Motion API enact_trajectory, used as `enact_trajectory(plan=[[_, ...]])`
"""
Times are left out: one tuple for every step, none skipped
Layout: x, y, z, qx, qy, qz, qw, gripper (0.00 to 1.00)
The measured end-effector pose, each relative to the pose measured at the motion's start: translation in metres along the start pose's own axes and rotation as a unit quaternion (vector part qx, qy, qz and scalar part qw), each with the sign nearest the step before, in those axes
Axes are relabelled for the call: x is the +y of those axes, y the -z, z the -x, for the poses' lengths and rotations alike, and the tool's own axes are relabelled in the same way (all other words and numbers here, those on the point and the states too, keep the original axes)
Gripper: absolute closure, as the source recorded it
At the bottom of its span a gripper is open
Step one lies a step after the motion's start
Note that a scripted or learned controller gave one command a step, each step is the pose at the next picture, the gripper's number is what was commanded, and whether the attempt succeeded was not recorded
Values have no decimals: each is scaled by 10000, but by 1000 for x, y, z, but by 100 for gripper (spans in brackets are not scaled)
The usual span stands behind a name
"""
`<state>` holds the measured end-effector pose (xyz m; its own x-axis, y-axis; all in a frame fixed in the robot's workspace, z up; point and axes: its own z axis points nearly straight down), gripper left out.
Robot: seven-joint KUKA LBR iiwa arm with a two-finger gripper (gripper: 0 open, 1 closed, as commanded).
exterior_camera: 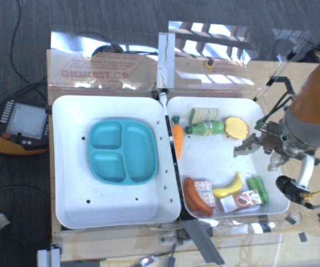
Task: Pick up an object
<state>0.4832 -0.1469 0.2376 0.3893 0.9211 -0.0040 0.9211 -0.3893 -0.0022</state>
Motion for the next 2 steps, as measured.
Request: enact_trajectory(plan=[[3, -116, 8, 13, -226, -20, 9997, 0], [15, -147, 26, 64, -108, 12, 9999, 0]])
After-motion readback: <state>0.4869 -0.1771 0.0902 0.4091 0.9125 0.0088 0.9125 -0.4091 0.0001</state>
